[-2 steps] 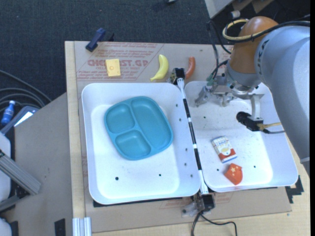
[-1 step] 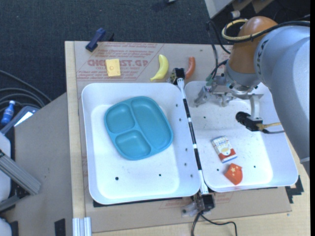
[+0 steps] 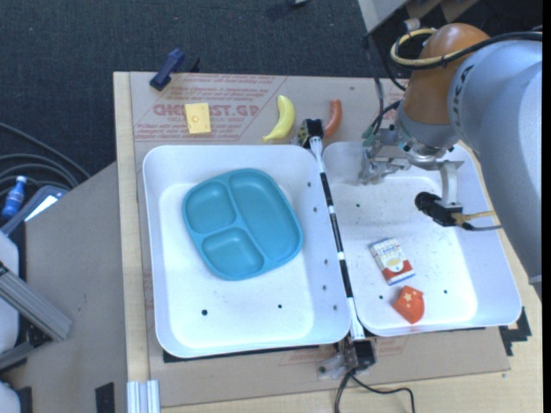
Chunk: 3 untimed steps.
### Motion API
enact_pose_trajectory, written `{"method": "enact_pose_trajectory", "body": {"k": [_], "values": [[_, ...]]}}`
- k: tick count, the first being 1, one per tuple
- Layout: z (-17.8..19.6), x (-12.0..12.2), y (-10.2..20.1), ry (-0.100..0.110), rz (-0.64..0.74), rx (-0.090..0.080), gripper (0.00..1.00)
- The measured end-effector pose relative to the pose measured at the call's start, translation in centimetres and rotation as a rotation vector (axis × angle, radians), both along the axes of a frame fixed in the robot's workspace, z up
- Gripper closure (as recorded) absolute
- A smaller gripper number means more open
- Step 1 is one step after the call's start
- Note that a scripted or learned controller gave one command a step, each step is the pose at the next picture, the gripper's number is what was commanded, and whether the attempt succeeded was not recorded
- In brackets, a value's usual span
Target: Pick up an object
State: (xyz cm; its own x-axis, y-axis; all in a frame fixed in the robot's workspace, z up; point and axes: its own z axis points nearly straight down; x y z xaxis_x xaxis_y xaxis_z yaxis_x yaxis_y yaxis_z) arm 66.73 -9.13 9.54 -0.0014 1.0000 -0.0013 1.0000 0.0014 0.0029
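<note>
1. Surface [image 3: 224, 93]: tan board with faded red print along its 12 o'clock strip. It carries both bins.
2. Arm [image 3: 508, 101]: grey, with an orange band above the wrist. It enters from 3 o'clock and bends down over the right bin's 12 o'clock end.
3. Left bin [image 3: 172, 299]: shallow, white, with rounded corners. It sits edge to edge with its neighbour.
4. Right bin [image 3: 465, 282]: the same kind, on the 3 o'clock side of the left bin.
5. Blue plate [image 3: 241, 222]: three compartments, lying flat in the left bin, a little toward 12 o'clock of that bin's centre.
6. Pincer [image 3: 377, 169]: low over the right bin's 11 o'clock corner. Nothing can be seen gripped in it, and I cannot tell whether it is released or clenched.
7. Banana [image 3: 281, 119]: yellow, on the surface just beyond the left bin's 1 o'clock corner.
8. Small carton [image 3: 392, 260]: white with orange and yellow print. It lies near the centre of the right bin, at 6 o'clock from the pincer and well apart from it.
9. Red-orange piece [image 3: 410, 304]: in the right bin, near the carton at its 5 o'clock and not touching it.
10. Orange-red stick [image 3: 332, 118]: on the surface at 3 o'clock of the banana.
11. Yellow square [image 3: 197, 120]: flat on the printed strip, at 9 o'clock of the banana.
12. Blue object [image 3: 167, 69]: at the surface's 11 o'clock corner, overhanging the edge.
</note>
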Motion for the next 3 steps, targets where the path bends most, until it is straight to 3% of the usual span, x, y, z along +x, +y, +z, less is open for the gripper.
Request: {"method": "enact_pose_trajectory", "body": {"k": [1, 3], "values": [[0.0, 0.0, 0.0, 0.0, 0.0, 0.0, 0.0], [-1.0, -0.6, -0.2, 0.005, -0.001, 0.001, 0.0]]}}
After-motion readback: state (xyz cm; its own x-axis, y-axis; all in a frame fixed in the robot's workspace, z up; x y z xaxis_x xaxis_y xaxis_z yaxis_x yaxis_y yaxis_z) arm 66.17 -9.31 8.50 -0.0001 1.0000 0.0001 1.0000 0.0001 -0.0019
